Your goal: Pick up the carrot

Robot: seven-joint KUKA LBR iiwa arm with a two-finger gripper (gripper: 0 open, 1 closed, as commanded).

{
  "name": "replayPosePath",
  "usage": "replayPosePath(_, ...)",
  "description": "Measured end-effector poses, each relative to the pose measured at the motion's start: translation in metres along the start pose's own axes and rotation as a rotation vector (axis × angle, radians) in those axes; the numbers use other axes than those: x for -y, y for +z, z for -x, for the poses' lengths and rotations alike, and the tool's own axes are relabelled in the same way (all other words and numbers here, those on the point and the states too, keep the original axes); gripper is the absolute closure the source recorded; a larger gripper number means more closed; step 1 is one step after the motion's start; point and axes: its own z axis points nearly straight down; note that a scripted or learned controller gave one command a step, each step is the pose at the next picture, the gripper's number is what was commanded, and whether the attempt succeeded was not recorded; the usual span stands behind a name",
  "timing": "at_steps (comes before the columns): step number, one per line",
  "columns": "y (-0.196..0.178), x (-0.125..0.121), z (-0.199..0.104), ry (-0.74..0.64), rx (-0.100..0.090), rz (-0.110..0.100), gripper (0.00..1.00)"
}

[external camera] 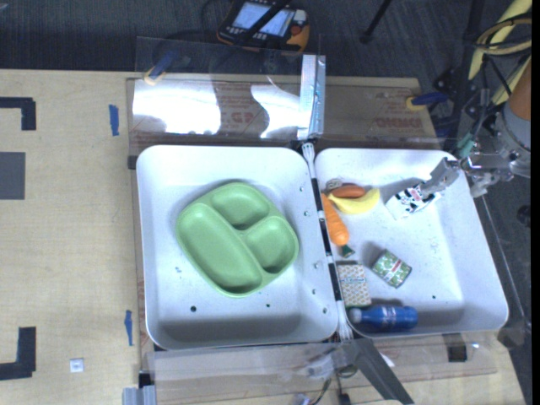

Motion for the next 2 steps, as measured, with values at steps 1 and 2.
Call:
replayPosePath(1,0.133,0.030,-0.042,0.105,0.000,0.000,0.00)
replayPosePath(2,0.156,0.071,-0.061,0.247,0.000,0.007,0.00)
